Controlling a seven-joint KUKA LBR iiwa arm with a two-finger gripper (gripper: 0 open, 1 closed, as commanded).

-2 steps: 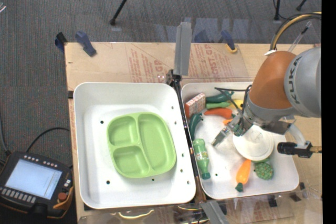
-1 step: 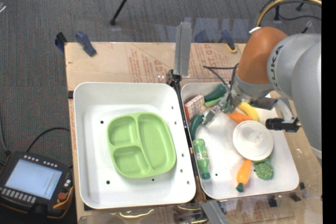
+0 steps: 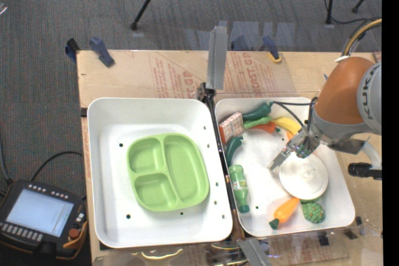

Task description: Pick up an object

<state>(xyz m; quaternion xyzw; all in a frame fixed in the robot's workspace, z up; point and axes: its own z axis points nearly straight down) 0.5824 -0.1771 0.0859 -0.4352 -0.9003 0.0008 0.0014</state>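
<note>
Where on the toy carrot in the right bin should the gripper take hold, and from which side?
Probably across the carrot's orange body, coming straight down, fingers closing across its width. It lies flat and slanted; the white plate and a green toy crowd its upper end.

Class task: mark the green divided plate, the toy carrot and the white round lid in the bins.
green divided plate (image 3: 181, 165), camera view, floor of its long right compartment.
toy carrot (image 3: 288, 208), camera view, middle of the orange body.
white round lid (image 3: 303, 178), camera view, centre of its top.
</note>
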